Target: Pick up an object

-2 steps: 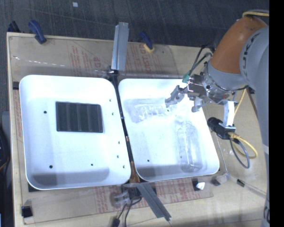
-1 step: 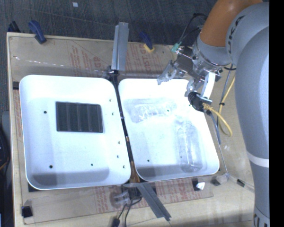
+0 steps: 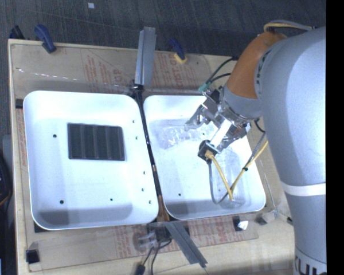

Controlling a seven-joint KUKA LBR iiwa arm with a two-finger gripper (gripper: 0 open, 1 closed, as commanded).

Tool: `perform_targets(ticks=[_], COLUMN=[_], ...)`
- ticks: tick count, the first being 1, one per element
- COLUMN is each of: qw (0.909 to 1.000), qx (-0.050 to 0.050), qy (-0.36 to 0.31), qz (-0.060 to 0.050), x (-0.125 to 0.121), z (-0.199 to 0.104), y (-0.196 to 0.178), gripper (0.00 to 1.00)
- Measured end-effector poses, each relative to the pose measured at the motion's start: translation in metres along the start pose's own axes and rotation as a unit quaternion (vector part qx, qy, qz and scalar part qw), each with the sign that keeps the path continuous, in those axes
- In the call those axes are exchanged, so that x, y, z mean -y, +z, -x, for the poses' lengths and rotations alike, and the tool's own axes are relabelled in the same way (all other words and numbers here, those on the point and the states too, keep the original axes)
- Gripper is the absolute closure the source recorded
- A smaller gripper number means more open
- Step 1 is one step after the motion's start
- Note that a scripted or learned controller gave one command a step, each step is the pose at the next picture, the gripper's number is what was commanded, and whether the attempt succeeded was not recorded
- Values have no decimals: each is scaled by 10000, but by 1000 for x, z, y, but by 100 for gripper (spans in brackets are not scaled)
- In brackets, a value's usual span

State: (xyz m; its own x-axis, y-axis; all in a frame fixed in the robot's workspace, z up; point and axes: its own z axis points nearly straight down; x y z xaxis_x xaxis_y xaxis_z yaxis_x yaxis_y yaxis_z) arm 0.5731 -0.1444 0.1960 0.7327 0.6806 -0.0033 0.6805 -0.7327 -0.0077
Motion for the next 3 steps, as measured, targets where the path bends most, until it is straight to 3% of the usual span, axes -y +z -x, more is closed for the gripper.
perform_targets(ticks=[1,2,3], qw=[9924,9633,9556], qx=[-8,-4,0], qy=[-1233,-2684,-2945], qz=[15,15,28], x=[-19,-11,-27], z=[64,72,58], y=[-32,-41,-62], gripper=[0,0,0])
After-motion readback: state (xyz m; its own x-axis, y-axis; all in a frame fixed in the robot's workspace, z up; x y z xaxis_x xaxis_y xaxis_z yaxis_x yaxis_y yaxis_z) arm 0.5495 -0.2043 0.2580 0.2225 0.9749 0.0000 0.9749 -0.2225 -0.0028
